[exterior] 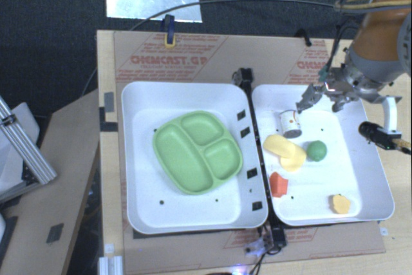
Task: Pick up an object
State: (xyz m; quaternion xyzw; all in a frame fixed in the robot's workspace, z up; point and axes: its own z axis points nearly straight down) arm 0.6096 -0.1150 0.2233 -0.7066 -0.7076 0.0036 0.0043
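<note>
Objects for picking, five items, all lying loose in the right-hand bin [380,167], none yet lifted.

Item 1: small silver-and-white cylinder [290,123], likely a toy can, tipped on its side near the bin's upper left. It lies closest to the gripper [320,94], and so is judged the probable target.

Item 2: yellow banana-like piece [285,149], just below the cylinder and close to touching it. This crowding may hinder a clean grasp of either.

Item 3: green ball [317,151], right beside the yellow piece; round, so apt to roll if nudged.

Item 4: orange-red piece [279,184], lower left, close against the bin wall, where fingers have little room.

Item 5: small yellow-orange chunk [340,204], lower right, well apart from the rest and the easiest to reach unhindered.

Gripper: mounted on the grey arm [380,42] with orange band, reaching in from the right over the bin's upper part. It hangs above and to the right of the cylinder, apart from it. Whether the fingers are apart or together cannot be told at this angle; nothing is seen between them.

Left-hand bin [138,138]: holds a green three-compartment plate [196,151], set at a tilt to the bin's sides, its compartments bare.

Status: approach stage, judged early; descent and closure not yet made.
</note>
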